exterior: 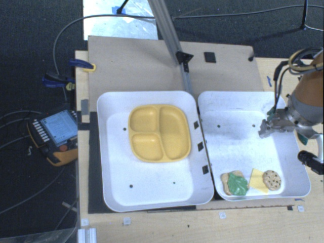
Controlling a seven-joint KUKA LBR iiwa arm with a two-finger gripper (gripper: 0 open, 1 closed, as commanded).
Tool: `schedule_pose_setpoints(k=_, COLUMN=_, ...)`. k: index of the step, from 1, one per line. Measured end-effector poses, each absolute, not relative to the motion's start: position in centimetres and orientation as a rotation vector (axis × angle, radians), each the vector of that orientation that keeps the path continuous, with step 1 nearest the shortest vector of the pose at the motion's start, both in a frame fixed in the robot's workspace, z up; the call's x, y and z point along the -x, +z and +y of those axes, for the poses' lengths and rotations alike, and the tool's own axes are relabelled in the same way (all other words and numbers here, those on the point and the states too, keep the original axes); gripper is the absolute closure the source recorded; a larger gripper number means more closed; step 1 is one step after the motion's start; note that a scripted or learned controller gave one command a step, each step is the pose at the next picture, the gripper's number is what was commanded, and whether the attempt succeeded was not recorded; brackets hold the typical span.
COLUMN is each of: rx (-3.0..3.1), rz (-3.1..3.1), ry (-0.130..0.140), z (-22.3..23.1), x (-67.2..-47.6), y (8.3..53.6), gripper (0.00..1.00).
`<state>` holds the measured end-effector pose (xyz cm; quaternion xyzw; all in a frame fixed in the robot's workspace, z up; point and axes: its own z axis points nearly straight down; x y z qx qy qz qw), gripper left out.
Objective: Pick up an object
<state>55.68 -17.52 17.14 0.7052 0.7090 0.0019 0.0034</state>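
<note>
Three toys (251,181) seen near, right bin (238,130) | gripper (267,128) grip cannot be told | should be lowered straight onto one toy

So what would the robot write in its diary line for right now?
claw: over right bin, far from toys | cookie, cheese, green toy: right bin's near edge | yellow plate: left bin

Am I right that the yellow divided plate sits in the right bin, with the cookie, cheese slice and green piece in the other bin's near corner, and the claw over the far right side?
Not quite. The camera view shows the yellow divided plate in the left bin, not the right. The cookie, cheese slice and green piece lie in the right bin, with the claw over its right side.
</note>
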Motion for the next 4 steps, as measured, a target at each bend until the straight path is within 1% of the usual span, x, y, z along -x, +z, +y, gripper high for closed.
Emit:
schedule_pose_setpoints(k=1, rx=-2.211, rz=2.222, ry=0.006, z=-17.6, x=-55.9, y=22.6, gripper=1.0)
schedule_pose_setpoints(k=3, rx=-2.212, rz=2.232, ry=0.002, z=-8.4, x=-54.3, y=21.2, gripper=1.0)
schedule_pose_setpoints(k=4, rx=-2.211, rz=2.234, ry=0.002, z=-2.8, x=-52.9, y=20.9, gripper=1.0)
